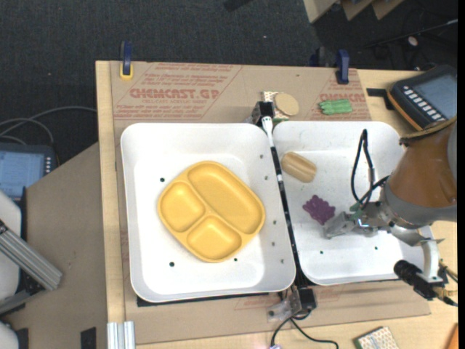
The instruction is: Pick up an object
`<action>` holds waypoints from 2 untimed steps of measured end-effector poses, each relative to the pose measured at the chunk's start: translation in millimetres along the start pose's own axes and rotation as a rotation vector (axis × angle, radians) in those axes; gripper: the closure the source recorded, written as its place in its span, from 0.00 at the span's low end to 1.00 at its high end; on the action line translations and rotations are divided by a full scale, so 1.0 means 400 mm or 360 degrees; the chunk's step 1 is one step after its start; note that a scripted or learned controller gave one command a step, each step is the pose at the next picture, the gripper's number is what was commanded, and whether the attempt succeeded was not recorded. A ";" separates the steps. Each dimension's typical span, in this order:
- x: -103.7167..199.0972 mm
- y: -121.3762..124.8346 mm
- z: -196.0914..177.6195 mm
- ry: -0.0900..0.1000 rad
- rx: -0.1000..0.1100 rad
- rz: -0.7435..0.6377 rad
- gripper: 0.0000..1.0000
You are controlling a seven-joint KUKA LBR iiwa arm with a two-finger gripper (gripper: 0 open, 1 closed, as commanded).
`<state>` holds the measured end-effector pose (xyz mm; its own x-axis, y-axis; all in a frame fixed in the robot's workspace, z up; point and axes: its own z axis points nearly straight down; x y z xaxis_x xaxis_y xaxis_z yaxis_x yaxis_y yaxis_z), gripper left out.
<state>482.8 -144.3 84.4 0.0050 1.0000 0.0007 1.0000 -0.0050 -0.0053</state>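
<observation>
gripper (340, 226) sits low in the right bin (378, 271), tip pointing toward the divider between the two bins. Can't tell from this slant whether it's spread or pressed together, and nothing visibly sits in it. Nearest candidate is the purple object (318, 209): small, lumpy, no clear long axis, lying just beside the gripper on the divider side and slightly toward the bin's far wall. Looks close to touching, but I can't confirm contact. Tan bread-roll object (298, 166) is further off, beyond the purple object toward the far wall and hard by the divider; its long axis runs roughly along the far wall, slightly tilted. Judgement: the purple object is the easy target, a short shift toward the divider. Open floor all round it, no wall crowding. The roll is tighter since the divider rim limits approach on that side. Yellow divided tray (211, 211) in the left bin (138, 195) is across the divider, well apart. Green object (336, 107) lies on the desk (109, 195) outside the bins.
</observation>
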 end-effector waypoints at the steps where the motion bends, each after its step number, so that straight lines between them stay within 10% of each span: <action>1: 0.142 0.231 -0.003 -0.0001 -0.0022 -0.0021 0.00; 2: 0.129 0.221 -0.028 -0.0004 -0.0016 -0.0007 1.00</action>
<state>571.4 -92.9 95.2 0.0003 1.0000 -0.0017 1.0000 -0.0002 0.0046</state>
